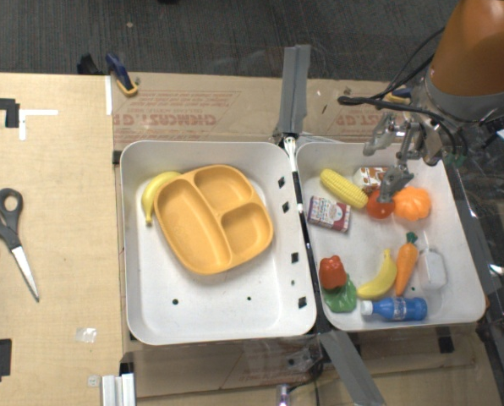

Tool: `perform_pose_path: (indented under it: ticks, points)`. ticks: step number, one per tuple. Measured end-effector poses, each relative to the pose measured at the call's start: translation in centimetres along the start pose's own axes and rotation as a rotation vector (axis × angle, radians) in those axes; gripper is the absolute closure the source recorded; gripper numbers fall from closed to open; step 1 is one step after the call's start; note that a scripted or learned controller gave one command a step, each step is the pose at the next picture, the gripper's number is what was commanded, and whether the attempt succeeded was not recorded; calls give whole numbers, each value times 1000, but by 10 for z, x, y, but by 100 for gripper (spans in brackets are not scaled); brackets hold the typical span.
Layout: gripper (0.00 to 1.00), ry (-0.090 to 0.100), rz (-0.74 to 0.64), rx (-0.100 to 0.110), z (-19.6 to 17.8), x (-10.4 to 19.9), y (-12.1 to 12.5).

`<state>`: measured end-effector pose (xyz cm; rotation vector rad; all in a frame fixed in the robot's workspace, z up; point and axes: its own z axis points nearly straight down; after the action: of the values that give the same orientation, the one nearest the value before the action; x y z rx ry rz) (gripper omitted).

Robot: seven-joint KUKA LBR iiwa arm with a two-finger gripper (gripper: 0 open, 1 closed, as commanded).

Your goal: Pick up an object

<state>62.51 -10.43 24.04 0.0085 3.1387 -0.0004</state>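
Nothing lifted yet; I judge the pick not begun. Two-finger metal gripper [396, 176] hangs over the upper right of the frame, above the right white bin [463, 311], fingers pointing down near the small red tomato [380, 207] and round orange fruit [413, 203]. I cannot tell finger spacing. Arm reaches in steeply from upper right.

Right bin [468, 315] crowded: corn [343, 188], tomato [380, 206], orange [413, 204], carrot [406, 263], banana [380, 277], bottle [396, 309] close together, small gaps. Left bin [150, 311]: yellow plate [214, 218] takes the middle, open floor along the front and right side.
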Motion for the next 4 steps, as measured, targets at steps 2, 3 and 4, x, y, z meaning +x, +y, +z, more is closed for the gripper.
perform_pose_path:
  ticks: [2,3,4]
  points:
    - [0,21,78,0,149,-22,5]
    - [0,0,70,0,148,40,2]
    - [0,-5,-118,1,146,47,-56]
